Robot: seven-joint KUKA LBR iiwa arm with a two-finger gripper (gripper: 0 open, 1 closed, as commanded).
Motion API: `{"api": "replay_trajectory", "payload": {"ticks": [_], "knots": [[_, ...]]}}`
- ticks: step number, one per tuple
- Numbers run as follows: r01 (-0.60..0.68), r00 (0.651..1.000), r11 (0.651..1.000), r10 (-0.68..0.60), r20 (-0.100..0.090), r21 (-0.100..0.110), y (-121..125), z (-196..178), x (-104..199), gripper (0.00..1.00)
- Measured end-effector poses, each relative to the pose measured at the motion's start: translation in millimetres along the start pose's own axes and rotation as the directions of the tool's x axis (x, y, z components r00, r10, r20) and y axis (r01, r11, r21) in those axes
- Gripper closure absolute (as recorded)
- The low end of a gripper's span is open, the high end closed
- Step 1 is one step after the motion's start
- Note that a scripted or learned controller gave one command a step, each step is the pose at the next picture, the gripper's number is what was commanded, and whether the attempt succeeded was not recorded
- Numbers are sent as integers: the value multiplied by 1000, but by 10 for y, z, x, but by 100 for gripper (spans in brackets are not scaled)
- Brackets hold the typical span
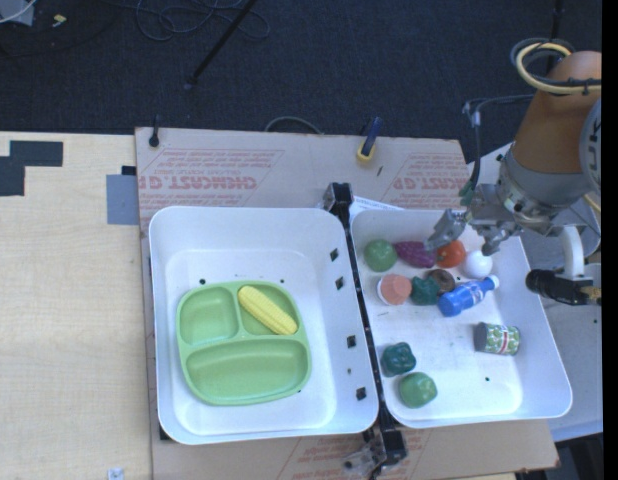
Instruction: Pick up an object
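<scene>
My gripper [467,236] hangs over the back of the right bin [539,378], and its two grey fingers stand apart, open, with nothing held between them. Just below the fingers lie an orange-red fruit [452,255] and a small white ball [478,264]. Around them in the same bin are a purple piece [416,255], a green ball [380,256], a pink disc [395,289], a dark teal piece [426,290] and a blue bottle [466,295].
Nearer the front of the right bin sit a green can [498,339], a teal pepper [397,358] and a green round fruit [417,389]. The left bin [174,238] holds a green divided plate [239,368] with a yellow piece [267,310] on it.
</scene>
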State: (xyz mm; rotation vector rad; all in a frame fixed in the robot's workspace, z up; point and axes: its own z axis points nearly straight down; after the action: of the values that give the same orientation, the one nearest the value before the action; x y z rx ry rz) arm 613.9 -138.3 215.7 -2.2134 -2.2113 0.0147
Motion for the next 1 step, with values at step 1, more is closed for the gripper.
{"api": "replay_trajectory", "payload": {"ticks": [1], "knots": [[2,1000,1000,-2,2,-13,25,-80,-2,0]]}}
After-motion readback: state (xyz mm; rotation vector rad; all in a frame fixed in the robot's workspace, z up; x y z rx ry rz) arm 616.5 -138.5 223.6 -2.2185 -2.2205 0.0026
